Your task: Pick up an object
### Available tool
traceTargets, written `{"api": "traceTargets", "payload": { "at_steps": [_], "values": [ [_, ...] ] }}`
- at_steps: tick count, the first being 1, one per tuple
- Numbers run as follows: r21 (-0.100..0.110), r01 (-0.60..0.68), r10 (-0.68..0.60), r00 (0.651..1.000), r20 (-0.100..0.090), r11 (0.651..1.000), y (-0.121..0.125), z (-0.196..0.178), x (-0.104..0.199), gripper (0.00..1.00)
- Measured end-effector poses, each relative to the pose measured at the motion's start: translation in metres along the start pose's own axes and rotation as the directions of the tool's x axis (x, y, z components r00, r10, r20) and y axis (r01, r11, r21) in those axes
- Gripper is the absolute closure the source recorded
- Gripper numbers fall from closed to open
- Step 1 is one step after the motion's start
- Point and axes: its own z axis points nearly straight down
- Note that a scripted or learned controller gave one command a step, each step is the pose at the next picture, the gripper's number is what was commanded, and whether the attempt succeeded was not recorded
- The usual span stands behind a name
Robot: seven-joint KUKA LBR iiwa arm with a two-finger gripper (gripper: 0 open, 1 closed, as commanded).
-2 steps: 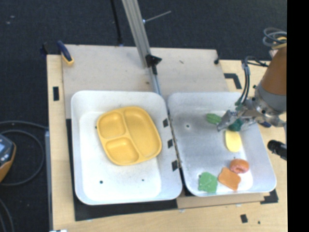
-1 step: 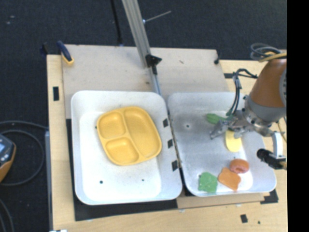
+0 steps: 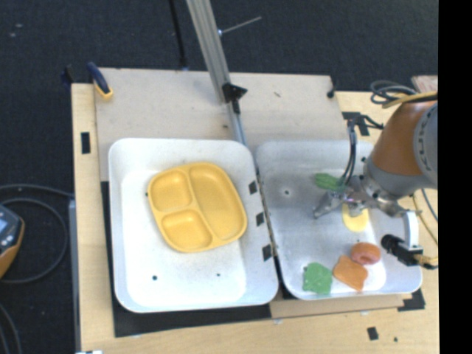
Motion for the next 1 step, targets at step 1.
{"api": "traceTargets", "payload": {
  "at_steps": [1],
  "values": [
    [-0.004,-0.002,0.002,1.000,0.001,1.000,0.0015,-0.0130,-0.0011,1.00]
  ]
}}
